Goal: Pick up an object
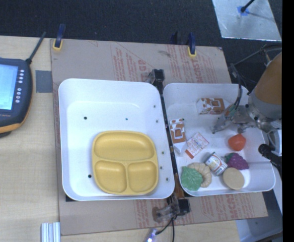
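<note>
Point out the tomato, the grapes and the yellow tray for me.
tomato (pixel 237 142), camera view, middle of its red body.
grapes (pixel 236 161), camera view, centre of the purple bunch.
yellow tray (pixel 124 147), camera view, floor of its large upper compartment.

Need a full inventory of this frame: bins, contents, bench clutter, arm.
Shallow white bins: 2, side by side, left, right.
Yellow three-compartment plastic tray: 1, left bin.
Orange-and-white packets: 3, right bin.
Red tomato toy: 1, right bin.
Purple grape bunch: 1, right bin.
Small tin can: 1.
Green leafy toy: 1.
Tan round disc: 1.
Orange-edged tablet: 1, bench left.
Gripper: 1, over right bin.
</note>
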Controlling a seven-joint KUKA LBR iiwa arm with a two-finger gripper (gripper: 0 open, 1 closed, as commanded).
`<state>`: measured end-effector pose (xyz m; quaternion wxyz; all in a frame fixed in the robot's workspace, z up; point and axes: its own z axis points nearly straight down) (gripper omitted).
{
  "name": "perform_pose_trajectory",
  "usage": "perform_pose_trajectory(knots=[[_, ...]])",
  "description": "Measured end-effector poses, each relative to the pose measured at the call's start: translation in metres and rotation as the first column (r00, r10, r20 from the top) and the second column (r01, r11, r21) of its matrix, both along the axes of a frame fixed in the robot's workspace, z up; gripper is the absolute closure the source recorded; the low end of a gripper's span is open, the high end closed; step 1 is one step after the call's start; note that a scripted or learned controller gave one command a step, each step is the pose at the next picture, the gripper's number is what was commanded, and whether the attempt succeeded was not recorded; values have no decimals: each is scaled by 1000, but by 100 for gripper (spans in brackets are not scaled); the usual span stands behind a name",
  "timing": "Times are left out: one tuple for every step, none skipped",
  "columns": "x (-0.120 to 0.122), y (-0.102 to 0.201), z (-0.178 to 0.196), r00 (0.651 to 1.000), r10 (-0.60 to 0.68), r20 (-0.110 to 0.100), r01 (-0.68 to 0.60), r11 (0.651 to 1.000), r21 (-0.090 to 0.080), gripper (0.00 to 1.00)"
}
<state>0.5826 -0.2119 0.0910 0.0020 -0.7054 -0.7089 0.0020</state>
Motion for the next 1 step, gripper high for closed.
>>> perform_pose_trajectory(knots=[[-35,0,1,1000,0,2,0,1000,0,0]])
